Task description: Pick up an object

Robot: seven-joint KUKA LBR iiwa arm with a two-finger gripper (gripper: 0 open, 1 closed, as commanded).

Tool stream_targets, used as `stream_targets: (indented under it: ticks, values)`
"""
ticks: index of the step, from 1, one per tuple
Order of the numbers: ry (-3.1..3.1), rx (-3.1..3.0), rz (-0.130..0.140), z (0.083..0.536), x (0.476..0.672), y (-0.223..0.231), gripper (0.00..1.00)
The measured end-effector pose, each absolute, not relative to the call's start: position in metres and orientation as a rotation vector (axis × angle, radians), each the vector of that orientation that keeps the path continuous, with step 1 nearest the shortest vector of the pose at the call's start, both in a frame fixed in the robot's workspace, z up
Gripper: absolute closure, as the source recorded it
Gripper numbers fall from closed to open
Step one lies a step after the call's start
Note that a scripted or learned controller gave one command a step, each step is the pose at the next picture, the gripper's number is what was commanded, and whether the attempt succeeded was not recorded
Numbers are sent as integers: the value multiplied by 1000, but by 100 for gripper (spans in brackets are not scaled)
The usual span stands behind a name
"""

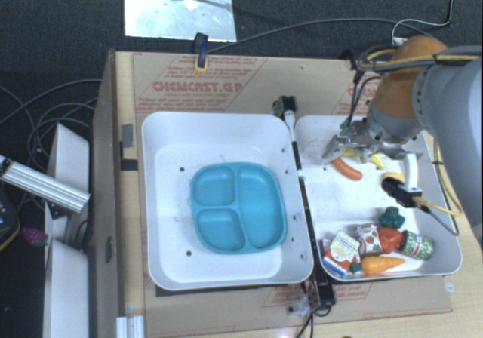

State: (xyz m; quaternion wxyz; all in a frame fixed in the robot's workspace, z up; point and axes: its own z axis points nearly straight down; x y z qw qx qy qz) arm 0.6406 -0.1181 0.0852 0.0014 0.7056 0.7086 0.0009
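My gripper (339, 147) hangs low over the far part of the right bin (434, 265), reaching in from the right. An orange sausage-like toy (347, 169) lies on the bin floor just in front of it, close to the tip; whether they touch I cannot tell. A small yellow piece (375, 156) lies right beside the gripper, partly hidden by it. Nothing is seen held.
Several toy foods crowd the near edge of the right bin: a small carton (341, 247), a can (368, 237), a red piece (389, 239), a green bottle (416, 246), a carrot (382, 263) and a dark green piece (391, 216). A blue divided plate (237, 206) lies in the left bin (170, 140).
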Motion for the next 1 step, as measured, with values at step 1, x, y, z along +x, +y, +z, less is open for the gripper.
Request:
stream_targets:
  ticks: [1]
  values:
    - [2226, 2211, 5, 96, 641, -118, 100]
